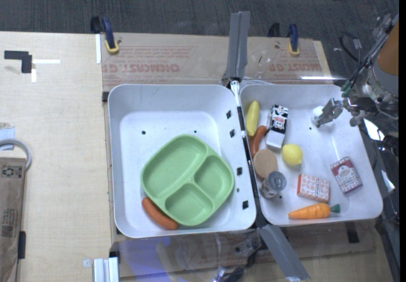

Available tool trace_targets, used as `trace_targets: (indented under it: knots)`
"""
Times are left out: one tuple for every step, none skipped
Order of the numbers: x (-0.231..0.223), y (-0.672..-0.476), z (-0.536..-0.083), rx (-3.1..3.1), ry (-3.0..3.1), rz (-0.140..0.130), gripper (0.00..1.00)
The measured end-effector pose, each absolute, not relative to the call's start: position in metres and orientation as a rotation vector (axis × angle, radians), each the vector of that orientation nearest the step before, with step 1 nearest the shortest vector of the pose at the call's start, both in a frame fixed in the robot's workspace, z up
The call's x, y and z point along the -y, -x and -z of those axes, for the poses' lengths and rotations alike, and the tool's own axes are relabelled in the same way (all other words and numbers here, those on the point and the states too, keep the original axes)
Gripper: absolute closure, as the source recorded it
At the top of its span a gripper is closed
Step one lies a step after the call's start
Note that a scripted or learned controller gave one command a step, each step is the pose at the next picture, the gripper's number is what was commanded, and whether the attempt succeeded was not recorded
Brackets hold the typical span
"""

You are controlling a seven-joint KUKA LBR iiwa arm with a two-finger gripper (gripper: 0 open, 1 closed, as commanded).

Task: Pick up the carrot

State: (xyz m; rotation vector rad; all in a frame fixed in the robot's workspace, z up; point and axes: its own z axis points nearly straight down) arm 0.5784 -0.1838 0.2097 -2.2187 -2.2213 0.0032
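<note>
Orange carrot (311, 212) lies along the right bin's (371, 211) near wall, long axis running left to right, green end pointing right. Gripper (328, 112) hovers well apart toward the far side, grasping nothing; whether its claw is released or clenched I cannot tell.

Orange carrot (310, 212) with green top, green plate (187, 180), yellow lemon (292, 155), yellow banana (252, 117), white bins (124, 147).

Open room above the carrot (310, 212)
We see a red-patterned box (314, 187) crowding it at 12 o'clock, the bin wall (330, 219) at 6; bare floor at 3.
</note>
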Motion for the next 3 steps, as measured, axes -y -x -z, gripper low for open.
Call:
trace_targets:
  knots:
    - [0.134, -0.549, -0.094, 2.204, 2.236, -0.003, 0.00]
    - [0.182, -0.622, -0.166, 2.158, 2.286, -0.001, 0.00]
    - [0.162, -0.559, -0.090, 1.697, 2.640, -0.006, 0.00]
